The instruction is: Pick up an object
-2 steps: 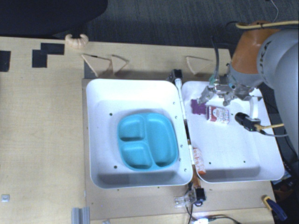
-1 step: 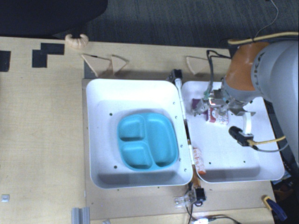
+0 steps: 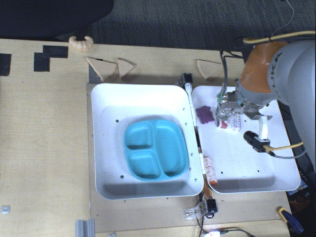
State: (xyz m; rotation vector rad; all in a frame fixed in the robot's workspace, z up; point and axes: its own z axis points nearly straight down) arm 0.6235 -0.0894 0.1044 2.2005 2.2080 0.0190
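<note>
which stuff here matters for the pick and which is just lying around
For the job:
- tool, low in the right bin
- purple object beside it
- small red-and-white object under it

Just lying about:
- blue divided tray in the left bin
- orange packet between the bins

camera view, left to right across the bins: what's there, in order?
Left bin → blue divided tray → purple object → gripper over a small red-and-white item in the right bin → grey arm with orange band.
</note>
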